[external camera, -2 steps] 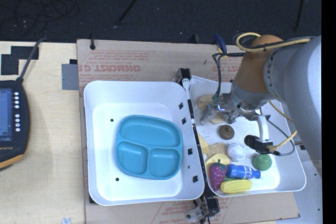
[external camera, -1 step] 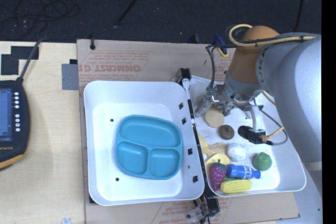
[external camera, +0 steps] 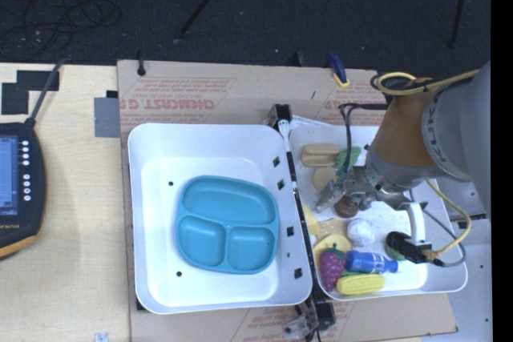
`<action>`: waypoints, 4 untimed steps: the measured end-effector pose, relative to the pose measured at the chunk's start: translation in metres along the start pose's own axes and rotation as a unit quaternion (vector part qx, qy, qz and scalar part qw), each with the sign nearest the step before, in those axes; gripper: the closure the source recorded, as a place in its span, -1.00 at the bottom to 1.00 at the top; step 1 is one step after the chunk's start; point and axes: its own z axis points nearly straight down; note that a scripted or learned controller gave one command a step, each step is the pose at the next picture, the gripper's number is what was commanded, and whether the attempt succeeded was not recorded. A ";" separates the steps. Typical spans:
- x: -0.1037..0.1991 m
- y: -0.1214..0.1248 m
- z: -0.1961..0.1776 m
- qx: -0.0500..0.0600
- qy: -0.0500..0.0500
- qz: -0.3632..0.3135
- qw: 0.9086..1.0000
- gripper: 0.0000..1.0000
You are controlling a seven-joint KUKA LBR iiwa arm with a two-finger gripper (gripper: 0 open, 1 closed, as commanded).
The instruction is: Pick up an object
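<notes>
The arm reaches into the right bin, and its fingers sit low among the clutter. The metal there reads as a tangle, so I cannot tell whether they are spread or pressed together, nor whether anything is caught between them. Just below them in the view lies a small brown round thing, perhaps touching. Just above them lie a tan wooden cylinder and, beside it, a green piece. Farther below the fingers a white ball and a yellow piece crowd together. Beyond those, near the bin's lower wall, lie a purple grape bunch, a blue bottle and a yellow corn cob. To the fingers' left the bin's wall stands close, and past it the left bin holds a blue divided plate, well apart. Both bins rest on the tabletop.
</notes>
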 end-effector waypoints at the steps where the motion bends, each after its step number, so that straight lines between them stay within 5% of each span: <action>1: 0.006 0.004 0.000 -0.001 -0.001 -0.001 1.000 -1.00; 3: 0.008 0.004 0.000 -0.002 -0.001 0.000 1.000 -1.00; 4: 0.008 0.004 -0.009 0.001 0.002 0.000 1.000 1.00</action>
